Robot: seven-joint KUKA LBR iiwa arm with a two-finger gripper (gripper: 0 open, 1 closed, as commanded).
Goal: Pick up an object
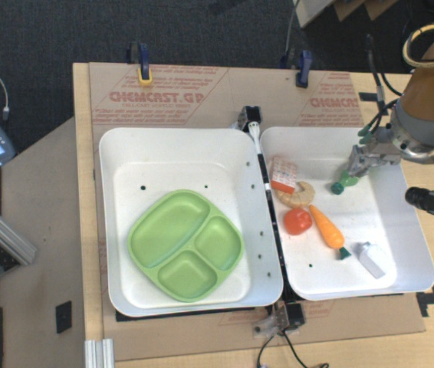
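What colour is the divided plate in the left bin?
Light green, seen clearly in the camera view: the plate.

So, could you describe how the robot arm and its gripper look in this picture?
The arm enters from the right. Its wrist section is grey and rounded, with a broad orange band above it. A yellowish cable loops near the top of the band, and dark cables run down beside it. The gripper is a small grey metal assembly with teal-green parts at its tip.
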